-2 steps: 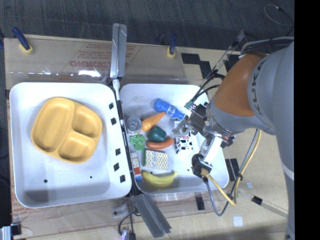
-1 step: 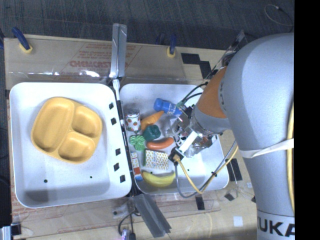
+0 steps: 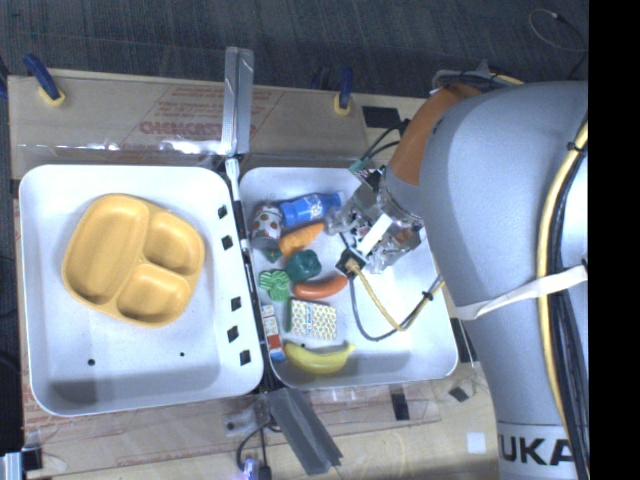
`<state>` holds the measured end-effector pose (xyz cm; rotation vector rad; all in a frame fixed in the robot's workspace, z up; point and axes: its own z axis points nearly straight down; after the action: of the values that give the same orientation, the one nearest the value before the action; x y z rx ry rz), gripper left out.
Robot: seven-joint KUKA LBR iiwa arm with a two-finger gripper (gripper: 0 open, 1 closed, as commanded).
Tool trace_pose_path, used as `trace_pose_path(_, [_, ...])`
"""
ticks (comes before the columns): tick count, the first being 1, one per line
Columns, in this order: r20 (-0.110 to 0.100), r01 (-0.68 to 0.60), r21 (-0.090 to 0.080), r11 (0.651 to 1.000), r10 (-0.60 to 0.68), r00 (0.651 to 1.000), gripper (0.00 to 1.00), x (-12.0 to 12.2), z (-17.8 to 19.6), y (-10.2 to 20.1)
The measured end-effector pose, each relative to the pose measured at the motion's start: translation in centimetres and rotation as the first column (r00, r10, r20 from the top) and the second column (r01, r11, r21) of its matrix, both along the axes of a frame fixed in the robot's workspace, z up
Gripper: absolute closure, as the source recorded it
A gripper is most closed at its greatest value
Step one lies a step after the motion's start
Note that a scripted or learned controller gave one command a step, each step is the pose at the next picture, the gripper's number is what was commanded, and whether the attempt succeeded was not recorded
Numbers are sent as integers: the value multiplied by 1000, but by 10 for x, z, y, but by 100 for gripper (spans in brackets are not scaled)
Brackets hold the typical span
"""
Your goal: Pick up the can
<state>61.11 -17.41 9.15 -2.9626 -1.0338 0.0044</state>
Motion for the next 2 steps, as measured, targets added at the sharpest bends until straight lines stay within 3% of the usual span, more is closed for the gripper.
trace_pose_path(1, [-19, -8, 6, 1000, 8, 1000, 100, -4, 6, 2])
trace_pose_path(2, [-26, -18, 8, 1000, 18, 1000, 100, -5, 15, 4])
